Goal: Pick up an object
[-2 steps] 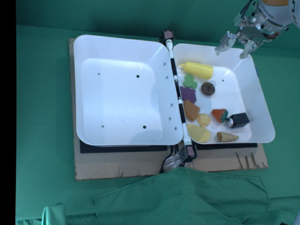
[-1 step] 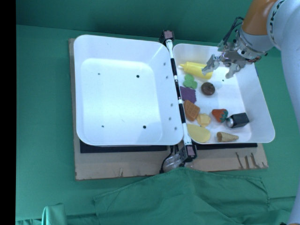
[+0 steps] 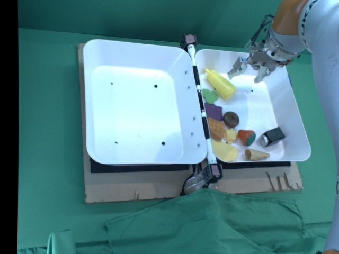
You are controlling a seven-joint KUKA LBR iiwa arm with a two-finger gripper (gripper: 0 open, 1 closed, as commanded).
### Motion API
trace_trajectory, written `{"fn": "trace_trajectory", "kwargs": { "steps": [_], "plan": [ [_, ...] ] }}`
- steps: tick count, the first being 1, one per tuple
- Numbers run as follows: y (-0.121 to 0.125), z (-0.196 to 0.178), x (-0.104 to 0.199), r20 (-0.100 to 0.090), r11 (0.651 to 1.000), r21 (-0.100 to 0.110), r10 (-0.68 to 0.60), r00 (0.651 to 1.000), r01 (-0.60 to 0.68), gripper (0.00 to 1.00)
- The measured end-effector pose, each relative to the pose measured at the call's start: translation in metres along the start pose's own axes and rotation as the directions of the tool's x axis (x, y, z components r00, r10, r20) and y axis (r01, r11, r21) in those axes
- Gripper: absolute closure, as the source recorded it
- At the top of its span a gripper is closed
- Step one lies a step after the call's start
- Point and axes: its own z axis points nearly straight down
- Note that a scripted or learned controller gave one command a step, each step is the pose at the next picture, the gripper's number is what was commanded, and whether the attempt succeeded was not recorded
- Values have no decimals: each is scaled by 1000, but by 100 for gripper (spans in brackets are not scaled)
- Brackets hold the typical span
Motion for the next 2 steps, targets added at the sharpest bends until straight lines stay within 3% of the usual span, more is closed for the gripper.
{"fn": "trace_trajectory", "kwargs": {
  "steps": [1,2],
  "plan": [
    [-31,32,13,5,1000,-12,-2,1000,2,0],
    [-78,30,-7,3,1000,-11,0,1000,0,0]
  ]
}}
